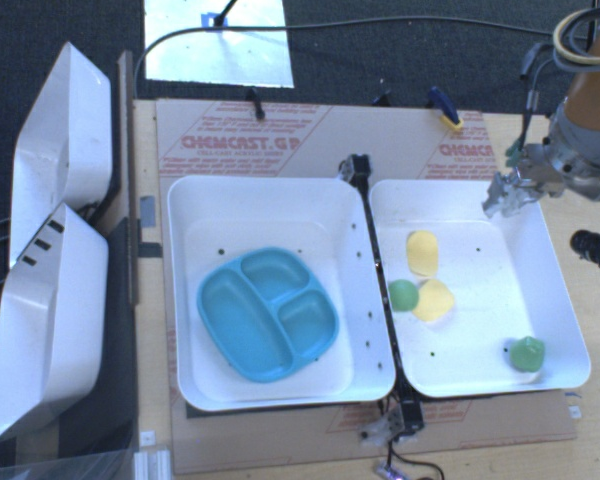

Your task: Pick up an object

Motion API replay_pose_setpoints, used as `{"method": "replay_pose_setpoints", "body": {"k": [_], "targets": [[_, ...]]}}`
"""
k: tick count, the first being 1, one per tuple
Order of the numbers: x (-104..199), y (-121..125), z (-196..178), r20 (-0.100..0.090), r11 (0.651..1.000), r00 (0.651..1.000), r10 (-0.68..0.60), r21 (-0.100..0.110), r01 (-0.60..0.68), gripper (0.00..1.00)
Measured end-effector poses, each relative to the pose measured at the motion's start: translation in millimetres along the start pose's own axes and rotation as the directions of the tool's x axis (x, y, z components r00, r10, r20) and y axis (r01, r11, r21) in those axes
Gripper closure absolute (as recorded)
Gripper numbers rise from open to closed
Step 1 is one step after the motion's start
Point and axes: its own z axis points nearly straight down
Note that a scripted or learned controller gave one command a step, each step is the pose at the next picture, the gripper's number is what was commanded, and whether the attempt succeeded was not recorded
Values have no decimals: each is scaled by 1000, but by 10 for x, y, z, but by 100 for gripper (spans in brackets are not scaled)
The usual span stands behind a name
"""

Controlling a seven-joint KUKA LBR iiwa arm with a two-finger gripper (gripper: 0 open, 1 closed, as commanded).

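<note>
- Nearest the camera, the green object (526, 353) sits in the right bin's (570, 298) near corner.
- Two yellow pieces (423, 252) and a green ball (403, 295) lie toward that bin's left wall.
- At its far right corner hovers the gripper (504, 196), empty; nothing picked yet, grasp remaining; its state I cannot tell.

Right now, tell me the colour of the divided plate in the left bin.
Light blue divided plate, camera view.

A robotics lab: two white bins (270, 193) sit clamped side by side on a bench (280, 133) lined with printed protective sheet, loose cables (400, 23) trail across dark carpet (60, 8) at the upper frame, and spare white bins (55, 228) are stacked at the left.
</note>
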Motion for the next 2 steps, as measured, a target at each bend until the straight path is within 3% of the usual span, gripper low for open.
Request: {"method": "replay_pose_setpoints", "body": {"k": [2], "targets": [[1041,102,305,0,1000,1000,0,1,0,100]]}}
